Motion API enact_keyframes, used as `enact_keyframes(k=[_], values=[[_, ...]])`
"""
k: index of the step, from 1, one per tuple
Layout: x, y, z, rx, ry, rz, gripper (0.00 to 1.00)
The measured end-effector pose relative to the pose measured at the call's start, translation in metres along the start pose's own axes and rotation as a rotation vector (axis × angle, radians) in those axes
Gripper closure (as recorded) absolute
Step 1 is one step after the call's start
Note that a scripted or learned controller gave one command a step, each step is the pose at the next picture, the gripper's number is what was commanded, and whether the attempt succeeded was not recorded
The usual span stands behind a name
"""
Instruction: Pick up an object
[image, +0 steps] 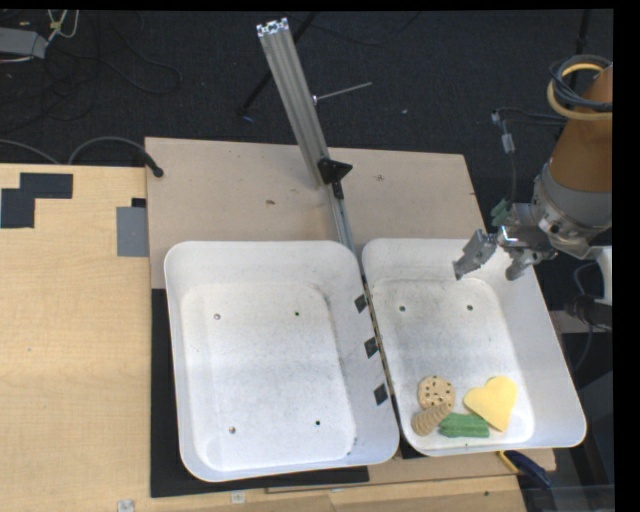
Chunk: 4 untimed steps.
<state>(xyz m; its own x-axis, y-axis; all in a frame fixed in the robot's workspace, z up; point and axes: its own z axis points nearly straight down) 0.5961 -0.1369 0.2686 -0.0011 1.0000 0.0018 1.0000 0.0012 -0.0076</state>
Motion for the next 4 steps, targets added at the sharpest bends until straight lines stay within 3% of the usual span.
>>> enact_keyframes(k=[1, 2, 4], values=[[0.000, 0.001, -0.003, -0.005, -0.001, 0.001, 0.00], [0.006, 0.000, 0.043, 0.000, 0.000, 0.003, 0.00], [0.003, -0.005, 0.170, 0.003, 0.000, 0.002, 0.00]])
